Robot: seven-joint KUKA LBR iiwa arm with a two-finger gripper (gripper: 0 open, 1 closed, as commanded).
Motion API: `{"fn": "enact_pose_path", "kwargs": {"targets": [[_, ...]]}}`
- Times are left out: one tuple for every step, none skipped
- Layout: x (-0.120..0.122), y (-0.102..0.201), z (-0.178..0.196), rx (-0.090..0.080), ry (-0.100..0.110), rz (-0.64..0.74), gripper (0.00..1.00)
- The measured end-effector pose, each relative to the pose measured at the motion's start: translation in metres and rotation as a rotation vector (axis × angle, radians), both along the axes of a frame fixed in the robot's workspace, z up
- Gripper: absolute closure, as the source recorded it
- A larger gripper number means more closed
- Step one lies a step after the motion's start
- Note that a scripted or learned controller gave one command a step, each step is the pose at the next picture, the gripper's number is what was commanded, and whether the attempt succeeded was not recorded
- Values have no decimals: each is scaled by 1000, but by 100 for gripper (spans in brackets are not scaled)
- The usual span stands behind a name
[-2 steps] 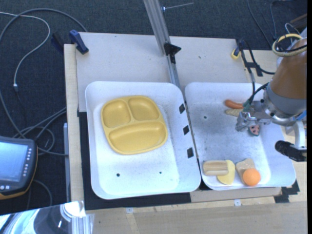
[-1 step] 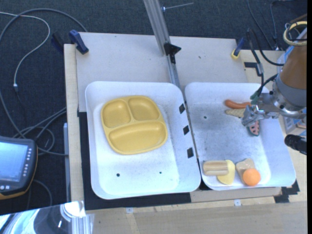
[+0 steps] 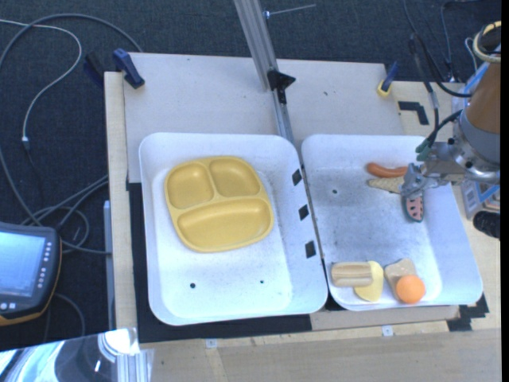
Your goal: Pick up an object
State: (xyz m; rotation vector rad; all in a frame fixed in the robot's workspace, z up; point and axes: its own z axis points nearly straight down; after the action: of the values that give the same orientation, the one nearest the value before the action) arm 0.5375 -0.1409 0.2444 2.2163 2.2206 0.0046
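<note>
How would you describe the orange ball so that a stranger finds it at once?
Look at the right bin, at its near right corner. There the orange ball lies beside a tan block and a yellow piece; it alone is round and bright orange.

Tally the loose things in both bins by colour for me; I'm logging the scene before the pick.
Yellow: 2, the divided plate and a wedge
Orange: 2, a ball and a sausage
Tan: 3, a roll, a block, a flat piece
Pink-red: 1, a slice
Total: 8

A pale wooden bench [image 3: 199,94] carries a blue plastic clamp [image 3: 129,68] at its far-left corner; a grey-framed tablet screen [image 3: 24,269] sits beside black cables [image 3: 48,126].
</note>
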Motion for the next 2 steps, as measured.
{"fn": "enact_pose_path", "kwargs": {"targets": [[-17,45,3,5,7,3,100],[-30,97,9,5,8,5,100]]}}
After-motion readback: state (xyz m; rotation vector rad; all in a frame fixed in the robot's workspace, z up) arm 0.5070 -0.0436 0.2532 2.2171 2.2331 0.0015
